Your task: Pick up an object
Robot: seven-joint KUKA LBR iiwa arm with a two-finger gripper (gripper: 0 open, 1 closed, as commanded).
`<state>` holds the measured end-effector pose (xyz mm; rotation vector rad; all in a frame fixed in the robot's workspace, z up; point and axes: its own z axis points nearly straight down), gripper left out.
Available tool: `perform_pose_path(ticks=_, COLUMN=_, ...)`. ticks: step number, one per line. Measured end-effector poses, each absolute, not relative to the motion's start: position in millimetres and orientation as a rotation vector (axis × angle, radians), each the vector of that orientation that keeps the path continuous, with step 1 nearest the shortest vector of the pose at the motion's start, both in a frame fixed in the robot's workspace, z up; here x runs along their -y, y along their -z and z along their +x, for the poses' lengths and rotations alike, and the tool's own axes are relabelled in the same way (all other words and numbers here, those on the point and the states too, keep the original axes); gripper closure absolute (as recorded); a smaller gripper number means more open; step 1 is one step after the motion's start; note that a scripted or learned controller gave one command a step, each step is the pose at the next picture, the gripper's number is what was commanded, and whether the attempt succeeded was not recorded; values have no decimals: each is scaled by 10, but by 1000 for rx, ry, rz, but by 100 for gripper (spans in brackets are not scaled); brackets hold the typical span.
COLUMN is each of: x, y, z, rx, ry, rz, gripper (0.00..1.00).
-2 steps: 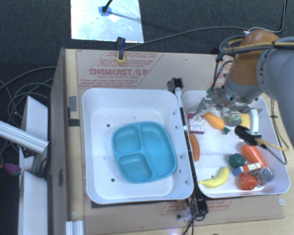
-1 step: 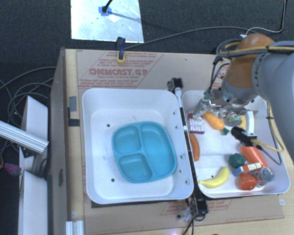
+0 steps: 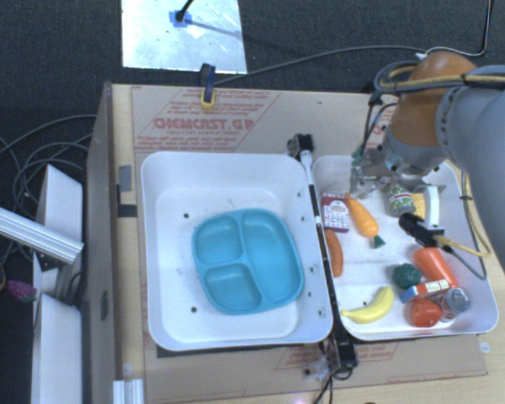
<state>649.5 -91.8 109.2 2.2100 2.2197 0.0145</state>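
Bench bins point(image 3: 164, 225): blue tray point(image 3: 247, 259), banana point(image 3: 370, 306).

toy foods point(image 3: 363, 217) scattered in rt bin point(image 3: 480, 322), none lifted

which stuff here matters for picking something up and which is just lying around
For the job:
gripper, over the right bin
carrot
banana
red carton
green can

Lying about:
blue divided tray in the left bin
clamp on the cardboard

Right bin point(image 3: 486, 314) is crowding up: carrot point(image 3: 363, 216), banana point(image 3: 370, 306), bottle point(image 3: 438, 268) blocking approach; left bin point(image 3: 172, 183) leaving room around blue tray point(image 3: 247, 259).
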Motion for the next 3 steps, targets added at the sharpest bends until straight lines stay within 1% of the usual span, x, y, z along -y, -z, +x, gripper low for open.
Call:
perform_pose_path(ticks=1, x=917, y=-1090, z=6494, rx=-2220, ry=-14, rz=2210, gripper=0)
perform_pose_path(ticks=2, x=1089, y=-932, z=6246, rx=-2213, ry=-26, rz=2208, gripper=0)
perform_pose_path(ticks=3, x=1086, y=-1038, z=6252, rx=-2215, ry=-27, rz=2206, gripper=100)
